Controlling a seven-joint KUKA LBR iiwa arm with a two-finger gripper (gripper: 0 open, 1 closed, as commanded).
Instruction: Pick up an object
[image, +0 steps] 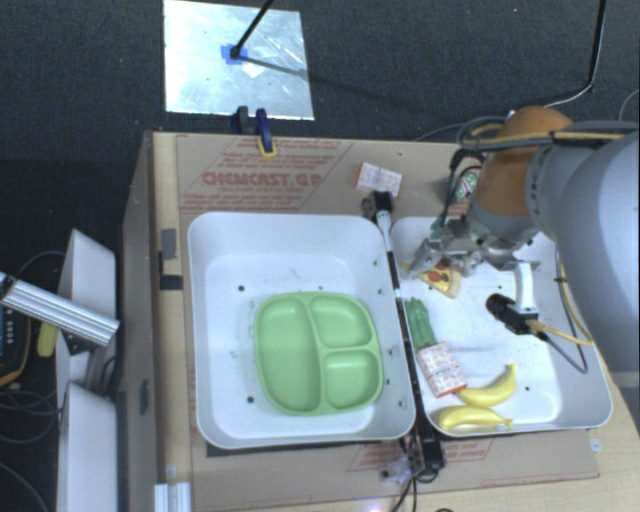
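Pizza-slice toy (441, 279), flat wedge, under metal fingers (447, 256); grasp state unclear; curved glossy banana (492, 389) well apart.

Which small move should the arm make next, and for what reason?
Probably a short descent. The pincer hovers in the right bin, just above the small yellow and red object near the top-left corner; lowering should bring its tips around it.

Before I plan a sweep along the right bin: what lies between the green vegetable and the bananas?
In the camera view, a small red-and-white packet lies between the green vegetable and the bananas.
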